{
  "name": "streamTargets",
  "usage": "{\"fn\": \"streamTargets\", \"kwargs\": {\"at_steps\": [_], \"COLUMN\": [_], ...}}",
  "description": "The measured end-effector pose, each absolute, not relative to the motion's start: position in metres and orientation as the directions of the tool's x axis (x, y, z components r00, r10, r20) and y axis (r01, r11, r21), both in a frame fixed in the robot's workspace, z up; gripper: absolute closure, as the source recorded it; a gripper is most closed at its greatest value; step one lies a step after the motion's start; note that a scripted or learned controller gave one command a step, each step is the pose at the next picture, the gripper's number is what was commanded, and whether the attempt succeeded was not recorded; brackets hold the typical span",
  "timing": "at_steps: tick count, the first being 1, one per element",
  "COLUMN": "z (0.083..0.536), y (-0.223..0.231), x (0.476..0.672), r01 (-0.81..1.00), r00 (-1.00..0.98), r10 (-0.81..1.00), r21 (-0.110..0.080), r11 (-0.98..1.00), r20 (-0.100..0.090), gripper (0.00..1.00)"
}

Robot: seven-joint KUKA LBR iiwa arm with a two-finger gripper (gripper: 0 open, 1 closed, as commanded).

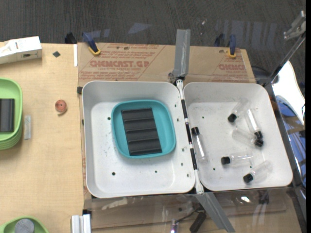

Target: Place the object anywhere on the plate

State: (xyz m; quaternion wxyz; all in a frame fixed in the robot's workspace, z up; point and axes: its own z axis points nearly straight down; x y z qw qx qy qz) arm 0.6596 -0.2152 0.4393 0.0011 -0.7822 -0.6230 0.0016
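A teal square plate [167,130] lies in the left bin [97,169], toward its upper middle. A black ridged block [141,131] covers the plate's centre. Several clear vials with black caps lie loose in the right bin [214,178]: one [240,111] at the upper middle, one [253,128] beside it, one [237,158] lower down, one [257,171] near the front right corner. Another vial [197,142] lies along the right bin's left wall.
A grey divider [182,52] rises behind the seam between the bins. Brown cardboard [126,62] lies under their far edge, held by blue clamps [90,41]. On the wooden bench to the left are green stacked dishes [12,93], a small pink disc [60,106] and a white box [19,49].
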Motion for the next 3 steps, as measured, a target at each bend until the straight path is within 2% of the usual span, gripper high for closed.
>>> {"fn": "streamTargets", "kwargs": {"at_steps": [1, 2, 3], "z": [0.44, 0.44, 0.4403], "y": [-0.2161, -0.2167, -0.2166], "x": [0.6494, 0.6592, 0.6591], "r01": [0.968, 0.955, 0.932], "r00": [0.25, 0.297, 0.363], "r10": [0.968, 0.955, 0.932], "r21": [-0.003, -0.002, -0.002], "r11": [-0.25, -0.297, -0.363], "r20": [-0.001, -0.001, -0.001], "gripper": [0.0, 0.0, 0.0]}}
